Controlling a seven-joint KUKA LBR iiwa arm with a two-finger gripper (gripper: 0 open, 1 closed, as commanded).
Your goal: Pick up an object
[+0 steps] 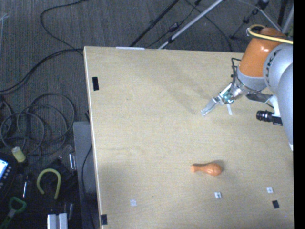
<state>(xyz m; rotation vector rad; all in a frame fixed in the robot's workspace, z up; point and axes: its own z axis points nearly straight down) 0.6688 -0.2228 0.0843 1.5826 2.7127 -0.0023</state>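
Dark ribbed carpet surrounds the bench; listed from left to right.

Floor clutter, left edge: black cables in loose coils, a yellow-green hook-shaped piece and a small pale cap. All lie well apart from the work surface, presumably pushed aside to keep the arm's reach free.

Tabletop: pale wood-look board, flat, matte, faint grain. A black tab sits near its left edge; several small square markers are scattered along the near side, probably reference marks for the camera.

Stand legs: slim grey metal tubes crossing the carpet beyond the far edge of the board.

Orange object: the task's thing. It has a rounded bulb at the right, tapers to a narrow neck at the left, and looks smooth and slightly glossy, probably soft plastic or rubber. It lies on its side on the bare board, near the front and right of centre, touching nothing. The narrow neck seems the easier place to pinch.

Gripper: slender translucent fingers with a greenish base, pointing down-left, above the board and well apart from the orange object. Whether the fingers are spread or closed cannot be told at this size; nothing is seen between them.

Arm: grey rounded casing with an orange band, entering from the right. The pick appears not yet begun.
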